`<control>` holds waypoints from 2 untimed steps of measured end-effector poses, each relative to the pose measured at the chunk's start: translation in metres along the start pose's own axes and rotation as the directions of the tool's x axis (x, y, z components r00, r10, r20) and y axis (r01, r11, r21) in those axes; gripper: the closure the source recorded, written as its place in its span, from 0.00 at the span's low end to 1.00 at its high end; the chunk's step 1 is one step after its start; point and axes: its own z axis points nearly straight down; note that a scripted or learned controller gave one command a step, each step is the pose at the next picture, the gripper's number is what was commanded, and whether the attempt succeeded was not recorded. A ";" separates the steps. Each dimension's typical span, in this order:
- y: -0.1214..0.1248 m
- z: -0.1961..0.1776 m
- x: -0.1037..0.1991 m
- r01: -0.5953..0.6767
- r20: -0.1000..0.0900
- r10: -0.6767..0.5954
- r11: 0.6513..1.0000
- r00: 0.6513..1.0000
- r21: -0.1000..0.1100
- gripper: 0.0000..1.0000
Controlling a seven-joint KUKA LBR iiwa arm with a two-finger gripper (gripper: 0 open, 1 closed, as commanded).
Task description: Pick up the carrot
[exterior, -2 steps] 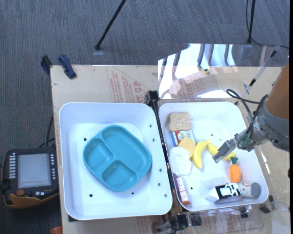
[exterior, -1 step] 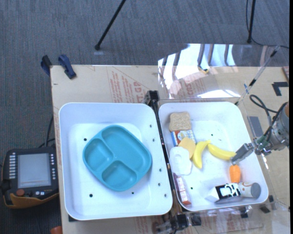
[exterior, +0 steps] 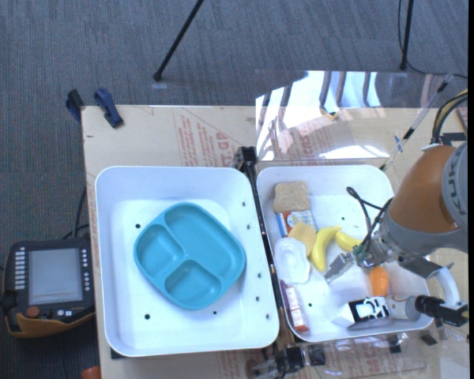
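I'm seeing the gripper (exterior: 344, 264) hanging in the right bin (exterior: 379, 176). The carrot (exterior: 378, 280) is lying at its four o'clock, outside the jaws. I cannot tell their state.

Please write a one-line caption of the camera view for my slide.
Arm's hand low in the right bin beside the carrot and banana; blue tray in the left bin.

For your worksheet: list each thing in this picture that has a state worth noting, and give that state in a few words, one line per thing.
Carrot: lying in the right bin, beside the gripper, not lifted.
Gripper: low in the right bin, next to the banana.
Banana: lying on its side, curved.
Blue plate: flat in the left bin, compartments bare.
Bread slice: lying flat near the right bin's far end.
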 end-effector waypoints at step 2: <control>-0.001 -0.077 0.050 -0.084 0.007 0.084 0.996 0.996 -0.015 1.00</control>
